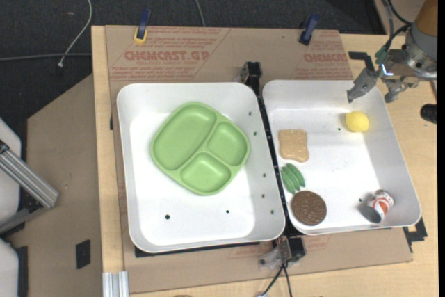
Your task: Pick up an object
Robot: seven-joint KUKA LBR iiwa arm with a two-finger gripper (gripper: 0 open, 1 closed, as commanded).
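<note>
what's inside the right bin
In the right bin: a yellow ball, tan toast piece, green leafy item, brown round disc, and a small red-white object. Nothing looks covered.

- Two shallow white plastic bins: the left bin (139, 219) and the right bin (396, 170), set side by side.
- One light-green plastic divided plate (200, 147) with three compartments, in the left bin.
- One small round yellow object (357, 122), like a lemon, in the right bin.
- One tan flat piece shaped like a slice of toast (293, 145).
- One small green leafy-looking piece (293, 177).
- One round brown disc (308, 207), like a biscuit or patty.
- One small white, orange and dark object (379, 204); its kind cannot be told.
- Two blue clamps: the left clamp (143, 25) and the right clamp (309, 29), on the cardboard sheet (104, 115).
</note>
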